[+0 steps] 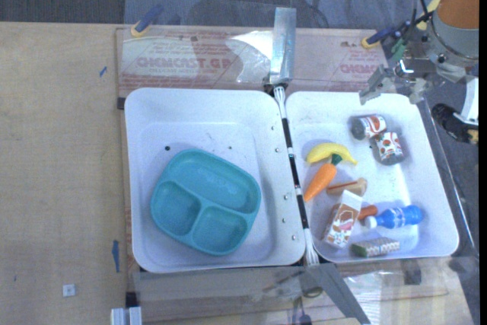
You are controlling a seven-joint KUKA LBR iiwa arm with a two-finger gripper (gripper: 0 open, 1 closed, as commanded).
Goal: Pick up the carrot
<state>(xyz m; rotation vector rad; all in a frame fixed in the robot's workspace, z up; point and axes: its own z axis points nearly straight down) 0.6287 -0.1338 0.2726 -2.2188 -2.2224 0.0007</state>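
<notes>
The orange carrot (319, 180) lies tilted near the left wall of the right bin (434, 164), its green top touching a yellow banana (332, 154). My gripper (393, 90) hangs above the bin's far right corner, well away from the carrot. It is open and there is nothing between its fingers (372, 91).
Two small cans (378, 136) lie at the back of the right bin. A carton (343, 218), a blue-capped bottle (393, 217) and a brown stick-like item (348, 186) crowd the carrot's near side. A teal divided plate (204, 200) rests in the left bin (144, 125).
</notes>
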